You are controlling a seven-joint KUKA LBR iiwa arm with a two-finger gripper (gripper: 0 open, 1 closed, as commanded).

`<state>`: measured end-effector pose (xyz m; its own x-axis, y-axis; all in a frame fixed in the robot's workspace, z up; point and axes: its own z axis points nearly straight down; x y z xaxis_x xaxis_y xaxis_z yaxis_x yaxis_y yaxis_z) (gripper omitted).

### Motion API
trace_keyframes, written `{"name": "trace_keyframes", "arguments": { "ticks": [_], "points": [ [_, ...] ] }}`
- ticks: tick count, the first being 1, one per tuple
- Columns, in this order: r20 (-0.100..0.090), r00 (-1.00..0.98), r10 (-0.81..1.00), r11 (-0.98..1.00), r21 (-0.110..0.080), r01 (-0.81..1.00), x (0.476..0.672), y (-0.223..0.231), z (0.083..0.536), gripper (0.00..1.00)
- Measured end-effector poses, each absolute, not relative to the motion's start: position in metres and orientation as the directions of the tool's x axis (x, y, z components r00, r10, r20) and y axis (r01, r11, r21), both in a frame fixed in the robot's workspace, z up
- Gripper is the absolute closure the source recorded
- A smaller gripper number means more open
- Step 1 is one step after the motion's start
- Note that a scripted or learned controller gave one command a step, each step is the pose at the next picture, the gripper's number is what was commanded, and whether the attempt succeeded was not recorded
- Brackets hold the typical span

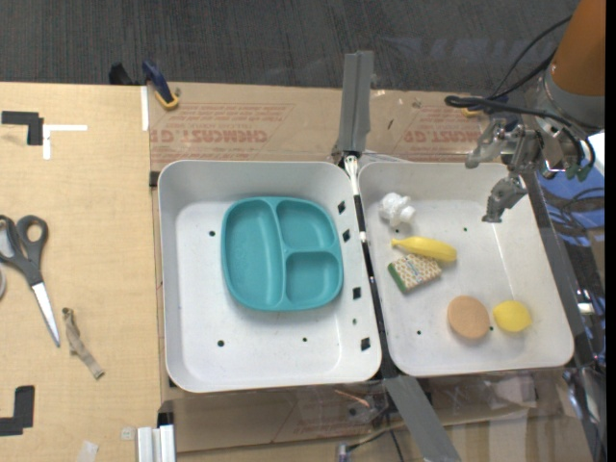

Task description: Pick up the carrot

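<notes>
My gripper [486, 183] hangs over the far right part of the right bin [549, 287], with its fingers apart and nothing between them. Below and to its left in that bin lie a yellow banana-shaped piece [425, 248], a white crumpled item [396, 209], a patterned green-edged block [415, 272], a tan round piece [469, 317] and a yellow lemon [512, 317]. None of these touches the gripper.
The left bin [183, 287] holds a teal divided plate [283, 253]. Scissors [31, 268] lie on the cardboard at the far left. A grey divider bar [356, 104] stands between the bins at the back. Cables trail along the right side.
</notes>
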<state>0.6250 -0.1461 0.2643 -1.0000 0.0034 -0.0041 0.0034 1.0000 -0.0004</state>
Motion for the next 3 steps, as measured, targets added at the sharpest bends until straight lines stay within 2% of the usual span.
{"name": "trace_keyframes", "arguments": {
  "ticks": [1, 2, 3],
  "points": [
    [-0.004, -0.960, 0.280, 0.960, 0.000, 0.280, 0.571, -0.114, 0.163, 0.00],
    [-0.002, -0.960, 0.280, 0.960, 0.000, 0.280, 0.501, -0.113, 0.096, 0.00],
    [-0.003, -0.960, 0.279, 0.960, 0.000, 0.279, 0.501, -0.113, 0.097, 0.00]
  ]
}}
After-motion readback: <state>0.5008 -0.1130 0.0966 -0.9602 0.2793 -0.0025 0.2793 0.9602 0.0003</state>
